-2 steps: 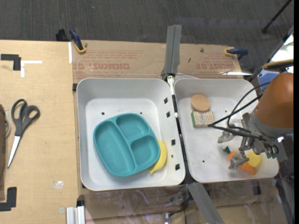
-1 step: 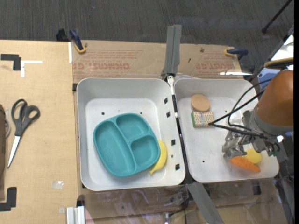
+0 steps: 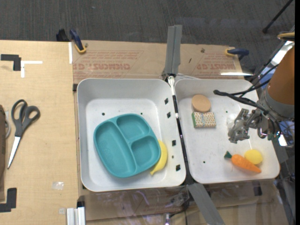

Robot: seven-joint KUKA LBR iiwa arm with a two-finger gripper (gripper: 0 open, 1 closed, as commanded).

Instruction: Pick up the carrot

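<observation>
The carrot (image 3: 244, 162), orange with a small green stub at its left end, lies near the front right of the right bin (image 3: 206, 172). A yellow lemon (image 3: 253, 156) rests against its upper right side. My gripper (image 3: 238, 134) hangs over the right bin, just above and slightly left of the carrot, pointing down. Nothing shows between its fingers. The arm's orange band (image 3: 283, 86) is at the far right edge.
A tan round cookie (image 3: 201, 103) and a patterned sponge block (image 3: 204, 120) lie at the back left of the right bin. The left bin (image 3: 93, 97) holds a teal divided plate (image 3: 126, 145) with a banana (image 3: 161, 159) at its right edge. Scissors (image 3: 19, 125) lie on the bench at left.
</observation>
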